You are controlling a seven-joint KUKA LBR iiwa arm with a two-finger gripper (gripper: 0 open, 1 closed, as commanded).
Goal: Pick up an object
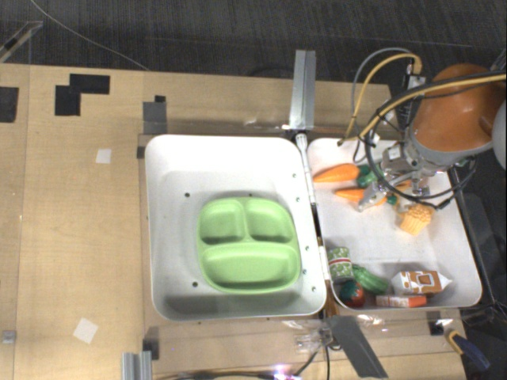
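Note:
My gripper [394, 187] is low in the right bin [459, 260], at its far end, under the orange wrist band [455, 113]. It hangs over a small carrot [360, 195], with a larger carrot [336, 173] just to its left and a yellow corn cob [414, 218] just to its lower right. Cables and the wrist hide how the gripper stands against these. Nothing can be seen held.
The right bin's near end holds a striped green can [339, 261], a red and green vegetable [360, 285] and a small brown carton [420, 281]. A green divided tray [248, 241] lies in the left bin [170, 212]. A metal post [303, 93] stands between the bins at the back.

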